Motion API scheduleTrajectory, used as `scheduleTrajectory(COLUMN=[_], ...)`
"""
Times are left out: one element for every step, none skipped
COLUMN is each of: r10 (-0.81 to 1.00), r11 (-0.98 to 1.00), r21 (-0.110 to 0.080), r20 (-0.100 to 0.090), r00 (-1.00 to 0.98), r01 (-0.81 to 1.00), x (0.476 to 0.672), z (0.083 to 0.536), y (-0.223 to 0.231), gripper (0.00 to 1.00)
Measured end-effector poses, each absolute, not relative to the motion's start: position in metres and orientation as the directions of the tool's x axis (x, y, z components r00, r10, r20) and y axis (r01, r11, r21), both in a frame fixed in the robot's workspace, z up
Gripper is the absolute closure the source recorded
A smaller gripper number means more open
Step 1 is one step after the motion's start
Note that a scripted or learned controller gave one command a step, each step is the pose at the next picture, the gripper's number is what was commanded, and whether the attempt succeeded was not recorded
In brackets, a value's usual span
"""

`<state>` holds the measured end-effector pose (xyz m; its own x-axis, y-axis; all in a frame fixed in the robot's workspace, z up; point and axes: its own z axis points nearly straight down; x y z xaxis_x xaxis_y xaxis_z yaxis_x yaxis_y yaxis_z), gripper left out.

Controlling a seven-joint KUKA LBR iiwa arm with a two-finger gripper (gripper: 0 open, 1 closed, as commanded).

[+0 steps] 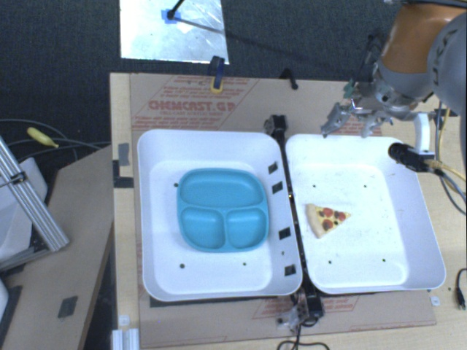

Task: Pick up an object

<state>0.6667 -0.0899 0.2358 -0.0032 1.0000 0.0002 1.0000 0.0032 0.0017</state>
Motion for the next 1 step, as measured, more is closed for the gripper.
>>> scheduleTrajectory(r10=[1.0], r11=[-0.001], r21=[-0.006], r20=[0.0], r00=[0.001], r01=[1.0], x=[0.6445], z=[0.1396], y=[-0.1184], gripper=[0.0])
